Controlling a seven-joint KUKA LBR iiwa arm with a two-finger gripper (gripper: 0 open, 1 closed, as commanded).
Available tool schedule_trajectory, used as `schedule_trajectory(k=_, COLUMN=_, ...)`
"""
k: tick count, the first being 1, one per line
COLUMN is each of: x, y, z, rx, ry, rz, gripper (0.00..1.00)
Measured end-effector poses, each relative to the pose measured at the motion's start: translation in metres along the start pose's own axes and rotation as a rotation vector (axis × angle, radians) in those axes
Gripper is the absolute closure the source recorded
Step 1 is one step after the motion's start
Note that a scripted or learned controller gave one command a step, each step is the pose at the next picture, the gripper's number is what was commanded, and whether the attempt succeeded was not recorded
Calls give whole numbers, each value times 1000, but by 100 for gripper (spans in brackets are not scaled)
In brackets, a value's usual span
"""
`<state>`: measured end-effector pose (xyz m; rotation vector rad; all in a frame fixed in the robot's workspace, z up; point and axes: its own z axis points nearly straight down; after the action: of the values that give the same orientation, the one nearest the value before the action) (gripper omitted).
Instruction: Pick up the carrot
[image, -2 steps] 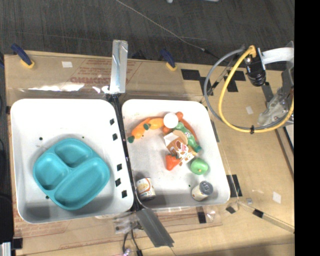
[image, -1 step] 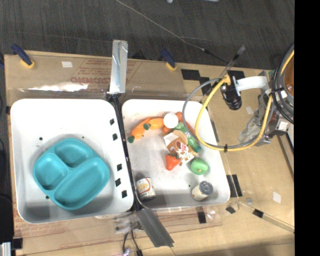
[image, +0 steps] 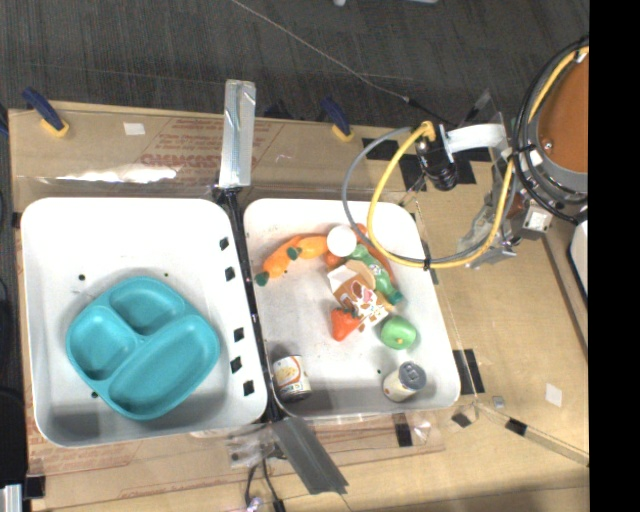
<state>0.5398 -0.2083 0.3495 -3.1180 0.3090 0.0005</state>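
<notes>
The long orange plastic carrot (image: 293, 252) lies in the right-hand shallow white bin (image: 428, 290), near its upper left corner, running slantwise with its thin end toward the divider between the bins and a dark green stem patch partway along. Its thicker end lies close beside a small white round cap (image: 341, 240). Just to the right and below sit a green bottle-like toy (image: 376, 270), a printed brown and white carton (image: 359, 296), a small red piece (image: 345, 324) and a green apple-shaped toy (image: 398, 332). A small printed tin can (image: 288, 376) stands by the lower left corner and a grey round-lidded jar (image: 406, 379) toward the lower right. The left-hand white bin (image: 40, 300) holds a turquoise divided plastic plate (image: 142, 345).

The grey arm (image: 560, 110) with its orange band sits at the upper right, outside the bins, with yellow and grey cables looping from it over the right bin's upper edge. The gripper (image: 492, 238) appears to hang beyond that bin's right rim, well apart from the carrot; whether it is open or closed cannot be told at this angle.

The task looks to be at its start, the approach not yet made. The next move calls for travelling left across the bin and descending over the carrot's middle, crossing its narrow width, clear of the white cap and the green toy.
</notes>
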Motion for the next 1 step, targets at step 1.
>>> schedule_trajectory(k=1, x=11, y=-1, z=-1, rx=-2, ry=3, rz=3, gripper=100)
